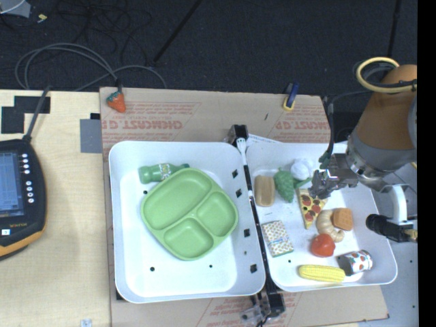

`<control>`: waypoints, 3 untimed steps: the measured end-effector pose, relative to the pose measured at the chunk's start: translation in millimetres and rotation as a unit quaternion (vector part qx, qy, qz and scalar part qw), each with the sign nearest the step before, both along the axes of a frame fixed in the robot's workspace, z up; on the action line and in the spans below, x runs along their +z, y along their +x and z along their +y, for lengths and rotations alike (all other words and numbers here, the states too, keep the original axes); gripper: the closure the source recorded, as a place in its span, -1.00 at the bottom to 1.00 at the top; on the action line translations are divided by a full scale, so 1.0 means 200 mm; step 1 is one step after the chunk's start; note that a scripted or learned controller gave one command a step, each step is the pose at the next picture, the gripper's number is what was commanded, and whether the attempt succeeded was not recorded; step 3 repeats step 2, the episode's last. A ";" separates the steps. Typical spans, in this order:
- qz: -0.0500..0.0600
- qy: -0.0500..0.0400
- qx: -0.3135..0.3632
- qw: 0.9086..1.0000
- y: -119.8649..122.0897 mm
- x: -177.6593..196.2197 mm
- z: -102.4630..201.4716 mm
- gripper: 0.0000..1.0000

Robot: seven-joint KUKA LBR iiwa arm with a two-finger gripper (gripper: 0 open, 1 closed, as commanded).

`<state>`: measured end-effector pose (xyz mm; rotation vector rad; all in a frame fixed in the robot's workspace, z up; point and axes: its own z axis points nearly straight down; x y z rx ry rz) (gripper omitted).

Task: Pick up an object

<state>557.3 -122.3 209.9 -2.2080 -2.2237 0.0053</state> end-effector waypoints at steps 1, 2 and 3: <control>0.003 0.000 0.000 1.000 -0.02 -0.14 0.42 1.00; -0.005 0.000 0.001 1.000 -0.23 0.51 0.72 1.00; -0.005 0.000 0.001 1.000 -0.23 0.51 0.72 1.00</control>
